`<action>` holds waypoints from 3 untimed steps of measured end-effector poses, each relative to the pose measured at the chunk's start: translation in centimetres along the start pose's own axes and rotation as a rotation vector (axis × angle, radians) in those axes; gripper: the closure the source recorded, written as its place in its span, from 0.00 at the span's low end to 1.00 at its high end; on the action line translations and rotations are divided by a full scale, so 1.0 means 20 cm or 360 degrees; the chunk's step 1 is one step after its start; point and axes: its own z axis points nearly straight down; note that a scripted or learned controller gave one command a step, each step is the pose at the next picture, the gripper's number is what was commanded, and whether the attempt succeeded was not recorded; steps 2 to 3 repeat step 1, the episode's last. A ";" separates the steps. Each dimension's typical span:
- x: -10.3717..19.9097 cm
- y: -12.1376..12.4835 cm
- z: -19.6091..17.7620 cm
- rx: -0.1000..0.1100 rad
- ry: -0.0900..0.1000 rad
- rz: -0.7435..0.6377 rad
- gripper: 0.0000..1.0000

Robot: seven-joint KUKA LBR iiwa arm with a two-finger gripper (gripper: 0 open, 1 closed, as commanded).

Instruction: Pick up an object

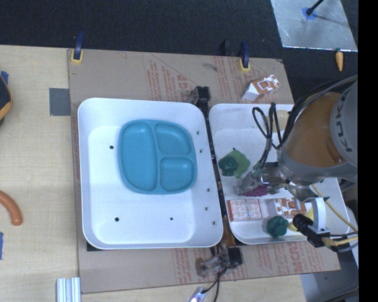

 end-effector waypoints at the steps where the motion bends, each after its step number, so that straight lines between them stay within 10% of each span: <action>1: 0.27 0.26 -0.52 -0.0006 0.0002 0.0007 1.00; 3: 0.27 0.26 -0.52 -0.0006 0.0002 0.0007 1.00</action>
